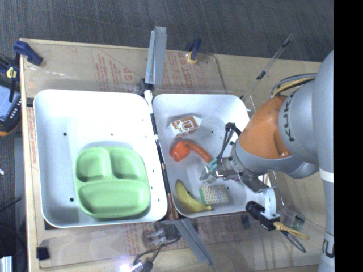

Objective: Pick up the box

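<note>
On the far left, a black device (8, 103) sits at the edge of the tabletop (85, 67), and a blue clamp (26, 51) grips the far left corner. The left bin (57, 112) holds a green tray (112, 181) with three parts. The tray lies flat toward the near side of that bin.

A grey metal bar (155, 54) stands at the far side where the two bins meet. Another blue clamp (193, 49) is just to the right of it.

The right bin (224, 103) holds four things. The box (185, 124) is small, orange and white, and it lies near the far side of this bin. Just nearer than it lies an orange toy (189, 149). A yellow banana (189, 198) lies along the near wall. Beside the banana, on its right, is a little pad with dots (214, 194).

My arm (283, 135) comes in from the right and bends over the right side of this bin. The orange band bulges above my wrist. My gripper (212, 170) points left and down. It hangs just above the dotted pad, between the orange toy and the pad. It is well apart from the box. I cannot tell if my gripper is wide or narrow.
</note>
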Available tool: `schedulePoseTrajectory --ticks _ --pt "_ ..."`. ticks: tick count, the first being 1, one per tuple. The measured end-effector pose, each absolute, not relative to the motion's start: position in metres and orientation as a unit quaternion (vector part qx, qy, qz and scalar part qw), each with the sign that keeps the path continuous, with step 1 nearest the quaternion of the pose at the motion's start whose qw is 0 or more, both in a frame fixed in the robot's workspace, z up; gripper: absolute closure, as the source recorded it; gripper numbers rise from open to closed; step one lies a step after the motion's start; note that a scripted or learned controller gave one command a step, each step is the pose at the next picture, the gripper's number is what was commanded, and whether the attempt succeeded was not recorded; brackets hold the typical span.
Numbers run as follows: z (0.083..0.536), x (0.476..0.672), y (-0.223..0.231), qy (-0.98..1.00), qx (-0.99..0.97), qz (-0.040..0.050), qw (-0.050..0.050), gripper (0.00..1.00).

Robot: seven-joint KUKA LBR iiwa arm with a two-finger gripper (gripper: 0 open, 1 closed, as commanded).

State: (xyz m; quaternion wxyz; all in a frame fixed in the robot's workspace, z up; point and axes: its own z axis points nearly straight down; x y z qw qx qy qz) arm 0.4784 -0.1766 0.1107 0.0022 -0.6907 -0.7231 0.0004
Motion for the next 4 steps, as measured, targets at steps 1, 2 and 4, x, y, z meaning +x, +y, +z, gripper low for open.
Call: schedulePoseTrajectory --ticks 1,2,4 --pt "0.111 0.478 -0.177 -0.723 -0.691 0.0005 0.002 0.0" --pt "0.091 0.477 -0.141 -0.725 -0.689 0.0006 0.001 0.0" --pt "0.195 0.478 -0.169 -0.798 -0.603 -0.0002 0.0 1.0"
